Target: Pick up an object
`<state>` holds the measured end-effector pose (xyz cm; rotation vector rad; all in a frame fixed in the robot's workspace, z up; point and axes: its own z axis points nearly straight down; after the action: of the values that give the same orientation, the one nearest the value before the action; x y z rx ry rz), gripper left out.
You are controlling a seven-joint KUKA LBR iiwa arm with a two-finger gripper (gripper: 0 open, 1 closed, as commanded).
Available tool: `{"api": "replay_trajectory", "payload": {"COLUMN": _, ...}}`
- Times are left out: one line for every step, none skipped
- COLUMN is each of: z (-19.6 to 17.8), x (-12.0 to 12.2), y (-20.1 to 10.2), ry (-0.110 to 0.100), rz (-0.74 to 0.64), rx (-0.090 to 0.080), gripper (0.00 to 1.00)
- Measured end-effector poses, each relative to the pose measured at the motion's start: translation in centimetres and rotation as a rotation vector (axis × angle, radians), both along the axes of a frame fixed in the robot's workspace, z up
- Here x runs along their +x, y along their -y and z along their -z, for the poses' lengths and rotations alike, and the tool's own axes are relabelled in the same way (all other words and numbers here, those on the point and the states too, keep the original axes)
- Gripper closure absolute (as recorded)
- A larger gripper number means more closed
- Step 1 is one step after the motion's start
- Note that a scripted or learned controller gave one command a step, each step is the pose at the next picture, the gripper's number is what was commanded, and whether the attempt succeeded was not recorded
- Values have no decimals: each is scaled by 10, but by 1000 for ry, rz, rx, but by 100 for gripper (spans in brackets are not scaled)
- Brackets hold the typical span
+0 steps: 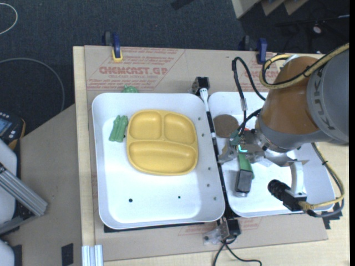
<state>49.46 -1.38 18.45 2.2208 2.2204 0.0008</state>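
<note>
pincer [242, 148] above right bin [310, 204] — one yellow tray [162, 142], two bins

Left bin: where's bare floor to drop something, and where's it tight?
In the left bin, the widest free patch is the front strip between the yellow divided plate and the near rim. A narrower bare lane lies between the plate and the right rim. The back-left corner is tight, with the green item beside the plate. The right bin is crowded under the arm.
</note>
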Motion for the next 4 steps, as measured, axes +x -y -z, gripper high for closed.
{"api": "replay_trajectory", "payload": {"z": -10, "x": 1, "y": 0, "ry": 3, "rz": 0, "rx": -1, "gripper": 100}}
{"api": "replay_trajectory", "payload": {"z": -55, "x": -16, "y": -69, "ry": 2, "rz": -6, "rx": 2, "gripper": 100}}
{"api": "replay_trajectory", "payload": {"z": -25, "x": 7, "y": 12, "ry": -4, "rz": 7, "rx": -1, "gripper": 100}}
{"api": "replay_trajectory", "payload": {"z": -64, "x": 26, "y": -92, "ry": 5, "rz": -11, "rx": 4, "gripper": 100}}
